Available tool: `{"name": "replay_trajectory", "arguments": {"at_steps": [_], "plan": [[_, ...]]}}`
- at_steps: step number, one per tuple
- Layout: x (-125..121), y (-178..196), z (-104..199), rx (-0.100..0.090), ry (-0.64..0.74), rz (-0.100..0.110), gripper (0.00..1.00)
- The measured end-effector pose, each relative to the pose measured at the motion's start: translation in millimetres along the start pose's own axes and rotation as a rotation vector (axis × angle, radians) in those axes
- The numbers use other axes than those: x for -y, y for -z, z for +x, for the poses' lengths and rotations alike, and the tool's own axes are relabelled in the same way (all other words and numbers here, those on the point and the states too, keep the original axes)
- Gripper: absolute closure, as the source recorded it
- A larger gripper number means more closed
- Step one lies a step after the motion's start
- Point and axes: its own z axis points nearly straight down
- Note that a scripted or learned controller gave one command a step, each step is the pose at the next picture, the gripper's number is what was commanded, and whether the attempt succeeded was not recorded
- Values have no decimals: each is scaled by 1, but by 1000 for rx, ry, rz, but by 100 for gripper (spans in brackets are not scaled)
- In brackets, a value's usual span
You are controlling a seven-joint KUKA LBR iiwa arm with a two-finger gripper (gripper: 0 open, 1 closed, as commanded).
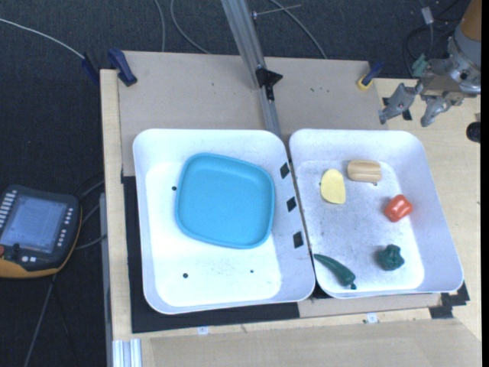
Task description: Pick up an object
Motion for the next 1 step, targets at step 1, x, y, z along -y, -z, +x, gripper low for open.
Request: {"name": "replay_trajectory", "arguments": {"at_steps": [1], "plan": [[10,-49,1,0,0,4,0]]}}
